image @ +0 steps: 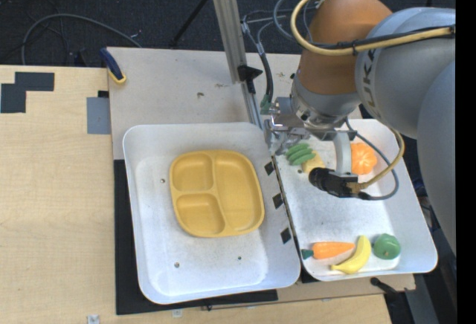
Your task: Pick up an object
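Camera view: glossy yellow divided plate (217,192) — speckled white bin (149,241).

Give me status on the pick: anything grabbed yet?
Done: the arm has reached the right bin, its pincer low by the green toy. In hand: nothing visibly lifted; the grip itself is hidden. Left: the grasp and lift. Orange, carrot, banana lie untouched; the yellow tray sits in the left bin.

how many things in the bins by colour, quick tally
yellow: 2, divided plate, banana
orange: 2, carrot, orange fruit
green: 2, round green fruit, ridged green item
total: 6
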Controlling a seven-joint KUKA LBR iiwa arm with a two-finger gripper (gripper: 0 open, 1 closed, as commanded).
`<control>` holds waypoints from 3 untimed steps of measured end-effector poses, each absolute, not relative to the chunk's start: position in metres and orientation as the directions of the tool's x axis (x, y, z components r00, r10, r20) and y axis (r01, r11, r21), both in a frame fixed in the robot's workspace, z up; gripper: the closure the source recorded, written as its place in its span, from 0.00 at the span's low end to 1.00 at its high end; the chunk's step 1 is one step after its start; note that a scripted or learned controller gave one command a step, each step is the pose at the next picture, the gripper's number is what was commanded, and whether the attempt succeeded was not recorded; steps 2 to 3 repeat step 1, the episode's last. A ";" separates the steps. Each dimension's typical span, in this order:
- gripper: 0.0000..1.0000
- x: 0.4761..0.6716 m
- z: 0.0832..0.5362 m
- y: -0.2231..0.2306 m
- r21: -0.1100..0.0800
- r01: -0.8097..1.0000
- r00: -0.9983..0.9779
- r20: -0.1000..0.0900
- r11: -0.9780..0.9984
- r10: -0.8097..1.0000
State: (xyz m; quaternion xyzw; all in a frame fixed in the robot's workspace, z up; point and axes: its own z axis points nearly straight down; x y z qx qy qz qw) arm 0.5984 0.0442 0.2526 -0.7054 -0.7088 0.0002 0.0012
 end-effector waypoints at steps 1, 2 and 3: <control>1.00 0.605 0.247 0.100 -0.002 1.000 -0.005 0.001 0.005 1.000; 1.00 0.605 0.247 0.100 -0.002 1.000 -0.005 0.001 0.005 1.000; 1.00 0.605 0.247 0.100 -0.002 1.000 -0.005 0.001 0.005 1.000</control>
